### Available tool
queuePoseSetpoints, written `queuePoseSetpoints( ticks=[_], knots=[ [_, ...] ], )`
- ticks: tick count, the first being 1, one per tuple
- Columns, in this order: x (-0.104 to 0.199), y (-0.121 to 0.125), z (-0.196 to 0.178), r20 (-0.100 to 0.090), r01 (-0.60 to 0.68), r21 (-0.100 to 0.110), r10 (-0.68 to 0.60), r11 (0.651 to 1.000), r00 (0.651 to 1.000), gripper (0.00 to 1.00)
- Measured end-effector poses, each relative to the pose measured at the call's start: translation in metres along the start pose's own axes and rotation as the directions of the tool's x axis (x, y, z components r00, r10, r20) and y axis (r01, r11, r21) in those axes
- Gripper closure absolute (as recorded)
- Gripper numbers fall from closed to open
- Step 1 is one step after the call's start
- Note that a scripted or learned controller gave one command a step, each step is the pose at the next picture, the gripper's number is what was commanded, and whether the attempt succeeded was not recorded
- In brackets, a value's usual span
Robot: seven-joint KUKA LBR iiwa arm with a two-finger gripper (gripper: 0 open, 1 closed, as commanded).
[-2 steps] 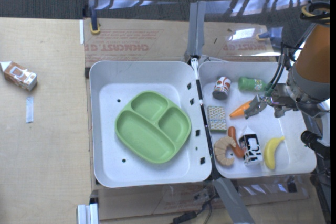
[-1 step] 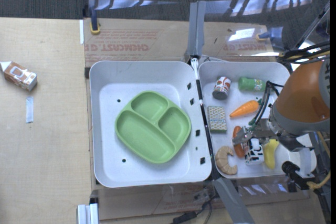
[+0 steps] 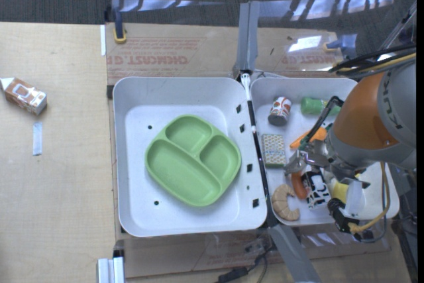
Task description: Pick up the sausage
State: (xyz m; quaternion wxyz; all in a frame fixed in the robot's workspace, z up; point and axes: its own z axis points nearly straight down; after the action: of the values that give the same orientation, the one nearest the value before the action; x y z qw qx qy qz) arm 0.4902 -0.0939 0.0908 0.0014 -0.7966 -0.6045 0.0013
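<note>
Nothing lifted yet, judging from the lower right of the frame: sausage, a short reddish piece, lying low in the right bin, just beside a pale croissant to its lower left and touching a black-and-white carton on its right. Just above that in the frame, pincer hanging close over the reddish piece, apparently lined up with it; open or closed impossible to tell at this slant, with the bulky grey arm and its orange band crowding the spot. No sign of the sausage raised off the bin floor or clamped, so by this reading the reach largely done, with the closing, the lift and the carry clear of the clutter all left to do. Tight quarters too, with croissant and carton hemming the target on both sides, hence some risk of catching a neighbour instead.

Farther up the same bin: a checked sponge-like block, an orange carrot-like piece, then a small can and a green item near the far wall. Centre of the frame: left bin holding a green divided plate, well apart from the action. Beyond both bins, a cardboard sheet; far out on the left of the table, a small box
</note>
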Motion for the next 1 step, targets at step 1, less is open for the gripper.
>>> queuePoseSetpoints(
  ticks=[1],
  knots=[
    [-0.0016,0.0007,-0.0098,0.000,-0.005,-0.001,0.005,1.000,1.000,1.00]
  ],
)
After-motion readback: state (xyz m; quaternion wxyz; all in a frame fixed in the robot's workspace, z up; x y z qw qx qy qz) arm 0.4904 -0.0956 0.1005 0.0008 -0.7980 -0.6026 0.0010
